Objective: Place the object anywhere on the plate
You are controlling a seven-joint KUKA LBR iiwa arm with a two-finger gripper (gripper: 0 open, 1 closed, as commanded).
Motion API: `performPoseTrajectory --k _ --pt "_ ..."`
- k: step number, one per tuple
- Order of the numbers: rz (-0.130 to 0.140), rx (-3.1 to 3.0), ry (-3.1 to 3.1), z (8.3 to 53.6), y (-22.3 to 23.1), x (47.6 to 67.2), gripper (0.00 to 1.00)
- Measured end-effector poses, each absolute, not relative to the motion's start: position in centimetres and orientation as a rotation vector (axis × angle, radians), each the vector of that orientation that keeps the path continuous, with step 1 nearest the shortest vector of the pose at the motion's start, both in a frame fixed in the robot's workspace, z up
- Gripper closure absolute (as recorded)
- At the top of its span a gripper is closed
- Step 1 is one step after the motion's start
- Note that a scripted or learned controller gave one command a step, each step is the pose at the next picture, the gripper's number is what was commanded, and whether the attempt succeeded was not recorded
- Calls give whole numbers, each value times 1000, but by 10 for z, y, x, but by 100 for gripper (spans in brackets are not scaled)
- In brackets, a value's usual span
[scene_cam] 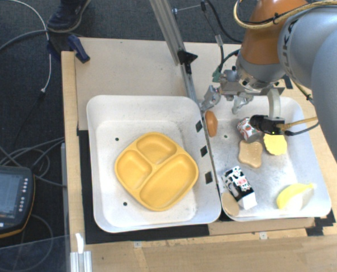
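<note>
The tool (230, 98) hangs with its fingers spread and nothing between them, over the back of the right bin (319, 169), just above a small brown egg-shaped object (211, 123) by the divider. The yellow sectioned plate (156, 171) sits in the left bin (100, 135), well apart from it.

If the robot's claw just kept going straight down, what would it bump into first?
Most likely the floor of the right bin near its top edge. The gripper points down between the brown egg-shaped item and the small red-and-white can. Depth is hard to judge from above, so it might clip either one.
</note>
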State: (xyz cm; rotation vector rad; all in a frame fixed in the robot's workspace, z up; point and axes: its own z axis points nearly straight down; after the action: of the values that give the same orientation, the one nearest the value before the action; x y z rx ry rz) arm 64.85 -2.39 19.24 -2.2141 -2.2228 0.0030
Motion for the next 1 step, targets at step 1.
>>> performPoseTrajectory --k 1 --pt "4 -2210 -2222 193 28 583 0"
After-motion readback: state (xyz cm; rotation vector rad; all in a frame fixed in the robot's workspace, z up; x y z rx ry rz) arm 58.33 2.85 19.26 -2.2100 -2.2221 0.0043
